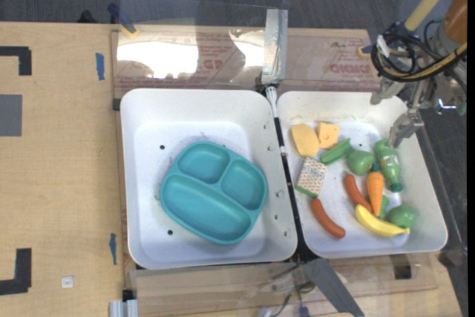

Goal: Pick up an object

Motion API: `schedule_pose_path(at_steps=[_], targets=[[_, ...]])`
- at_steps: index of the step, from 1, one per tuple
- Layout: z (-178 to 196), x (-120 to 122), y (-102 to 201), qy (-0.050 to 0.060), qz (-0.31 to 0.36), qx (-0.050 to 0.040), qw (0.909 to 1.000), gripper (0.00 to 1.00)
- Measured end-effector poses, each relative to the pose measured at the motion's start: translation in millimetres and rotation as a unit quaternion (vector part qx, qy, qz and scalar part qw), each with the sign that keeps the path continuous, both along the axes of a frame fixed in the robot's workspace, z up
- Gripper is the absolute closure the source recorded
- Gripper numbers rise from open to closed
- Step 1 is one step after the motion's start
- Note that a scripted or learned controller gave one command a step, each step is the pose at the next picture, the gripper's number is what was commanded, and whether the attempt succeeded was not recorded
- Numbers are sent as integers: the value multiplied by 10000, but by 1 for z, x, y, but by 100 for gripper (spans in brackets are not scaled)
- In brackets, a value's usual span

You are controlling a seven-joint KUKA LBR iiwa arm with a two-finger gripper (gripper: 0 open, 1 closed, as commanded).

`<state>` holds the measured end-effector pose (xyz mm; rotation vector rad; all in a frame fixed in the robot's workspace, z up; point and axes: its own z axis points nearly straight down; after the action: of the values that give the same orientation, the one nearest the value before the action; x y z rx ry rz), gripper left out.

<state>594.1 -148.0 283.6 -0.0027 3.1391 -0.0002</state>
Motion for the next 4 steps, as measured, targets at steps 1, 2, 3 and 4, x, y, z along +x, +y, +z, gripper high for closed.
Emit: schedule_pose_path(at_steps=[1, 2, 3, 4], targets=[[-188, -18, 39, -19, 174, -4, 9998, 0], [-195, -100, 47, -64, 634, -12, 9980, 0], [-185, -96, 48, -112, 646, -20, 9978, 100], [-30, -36, 88, -39, 27, 4, 10000, 100]])
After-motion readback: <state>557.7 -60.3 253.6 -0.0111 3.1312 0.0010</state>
